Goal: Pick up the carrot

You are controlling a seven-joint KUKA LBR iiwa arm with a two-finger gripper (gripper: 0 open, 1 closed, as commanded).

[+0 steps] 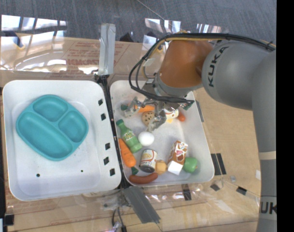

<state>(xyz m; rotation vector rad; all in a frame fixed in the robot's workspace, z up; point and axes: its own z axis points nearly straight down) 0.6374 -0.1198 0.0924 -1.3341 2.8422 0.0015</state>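
The carrot [127,152] is orange and lies along the left wall of the right bin [201,129], just below a green bottle [130,136]. My gripper [153,111] hangs under the orange wrist band over the upper part of the same bin. It is above and to the right of the carrot, well apart from it. Small items crowd around the gripper: an orange piece [147,108] and a brown cookie [147,118].
The right bin also holds a white egg [146,138], a can [147,160], a sausage [143,178], a carton [178,152], a white cube [174,167] and a green apple [190,165]. A teal divided plate [51,125] lies in the left bin [21,178].
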